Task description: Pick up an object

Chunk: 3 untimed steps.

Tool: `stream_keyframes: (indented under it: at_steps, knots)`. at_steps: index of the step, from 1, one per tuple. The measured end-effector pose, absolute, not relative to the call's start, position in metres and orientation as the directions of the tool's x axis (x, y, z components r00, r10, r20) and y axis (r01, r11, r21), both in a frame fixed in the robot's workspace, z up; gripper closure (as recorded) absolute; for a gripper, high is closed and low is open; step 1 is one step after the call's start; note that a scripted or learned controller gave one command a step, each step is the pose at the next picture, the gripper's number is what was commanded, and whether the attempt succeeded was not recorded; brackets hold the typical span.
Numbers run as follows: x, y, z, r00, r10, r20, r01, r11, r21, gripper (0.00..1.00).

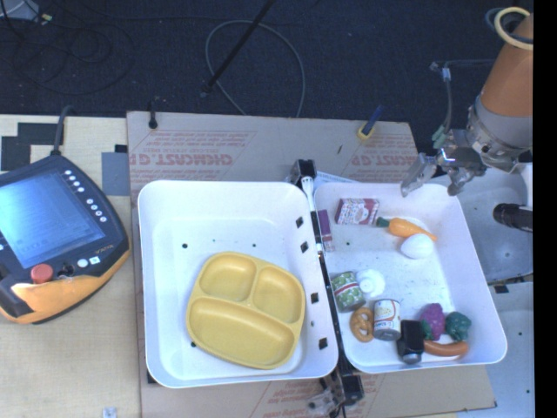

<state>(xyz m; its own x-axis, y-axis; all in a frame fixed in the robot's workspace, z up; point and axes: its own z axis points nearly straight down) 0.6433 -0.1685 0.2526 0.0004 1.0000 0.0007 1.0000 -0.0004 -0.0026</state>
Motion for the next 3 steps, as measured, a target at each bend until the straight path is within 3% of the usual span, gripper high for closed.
stream_keyframes:
  at_steps: [1,2,3]
  knots:
    - [0.558,-0.117,0.16,0.001,1.0,0.006,1.0,-0.001,-0.016,0.0]
    - [0.647,-0.112,0.084,-0.003,1.0,0.0,1.0,0.003,0.003,0.0]
    - [0.557,-0.113,0.088,0.002,1.0,0.002,1.0,-0.002,-0.005,0.0]
